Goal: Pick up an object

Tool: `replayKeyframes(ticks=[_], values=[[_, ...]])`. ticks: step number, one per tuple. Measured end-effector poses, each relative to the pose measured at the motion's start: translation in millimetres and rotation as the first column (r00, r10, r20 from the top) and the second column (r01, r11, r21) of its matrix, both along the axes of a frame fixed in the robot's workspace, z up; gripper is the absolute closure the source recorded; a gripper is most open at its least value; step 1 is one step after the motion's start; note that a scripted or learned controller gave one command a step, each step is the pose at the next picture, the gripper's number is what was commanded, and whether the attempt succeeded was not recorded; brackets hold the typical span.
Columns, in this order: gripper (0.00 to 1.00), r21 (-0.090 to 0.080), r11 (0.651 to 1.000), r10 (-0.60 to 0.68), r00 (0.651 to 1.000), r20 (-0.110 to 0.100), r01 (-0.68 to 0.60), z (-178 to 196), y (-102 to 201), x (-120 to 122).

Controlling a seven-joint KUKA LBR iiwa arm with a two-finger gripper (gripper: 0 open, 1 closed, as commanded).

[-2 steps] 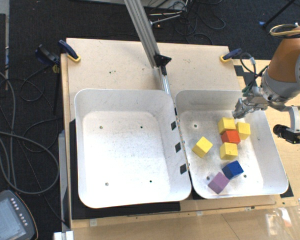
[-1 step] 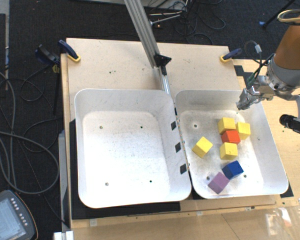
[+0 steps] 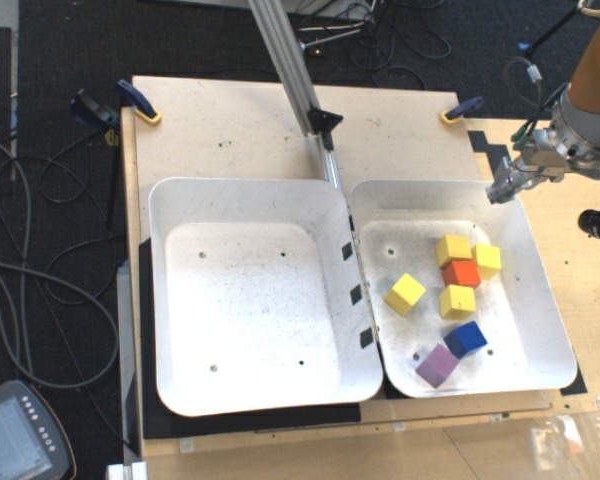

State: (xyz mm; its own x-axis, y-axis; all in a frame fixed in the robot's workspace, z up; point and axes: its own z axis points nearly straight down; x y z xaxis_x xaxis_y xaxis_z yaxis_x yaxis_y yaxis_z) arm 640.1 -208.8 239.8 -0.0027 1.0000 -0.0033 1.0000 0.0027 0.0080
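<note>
Hovering above the back right corner of the right-hand shallow white plastic bin (image 3: 540,298), the metal two-finger hand (image 3: 504,186) grips nothing; whether it is spread or pressed together I cannot tell at this size.

Every candidate lies in that bin, grouped toward its middle and front. A small yellow cube (image 3: 454,249) sits furthest back, touching a small red cube (image 3: 462,273) just in front of it, with another yellow cube (image 3: 488,260) tight against the red one on the side nearer the bin's right wall. A fourth yellow cube (image 3: 458,301) lies just ahead of the red one. A tilted yellow cube (image 3: 406,294) stands apart toward the bin's left wall. Near the front edge, a blue cube (image 3: 466,339) touches a purple cube (image 3: 438,365). The left-hand shallow white bin (image 3: 170,298) rests beside it on the pale surface (image 3: 240,128).

The cubes look light, stiff and matt, probably foam or painted wood, unlikely to break or slip. The lone yellow cube seems the easiest choice: its flat opposite faces are free, though the hand would need turning to match its tilt. The clustered cubes leave little room beside them.
</note>
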Motion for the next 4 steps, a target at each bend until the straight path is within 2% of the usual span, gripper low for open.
replayKeyframes(ticks=[1, 4], values=[[1.00, 0.005, 1.000, 0.005, 1.000, -0.009, -0.005, -9.9, 56.9, 0.9], [1.00, 0.005, 1.000, 0.006, 1.000, -0.009, -0.006, -4.2, 223.6, -31.2]])
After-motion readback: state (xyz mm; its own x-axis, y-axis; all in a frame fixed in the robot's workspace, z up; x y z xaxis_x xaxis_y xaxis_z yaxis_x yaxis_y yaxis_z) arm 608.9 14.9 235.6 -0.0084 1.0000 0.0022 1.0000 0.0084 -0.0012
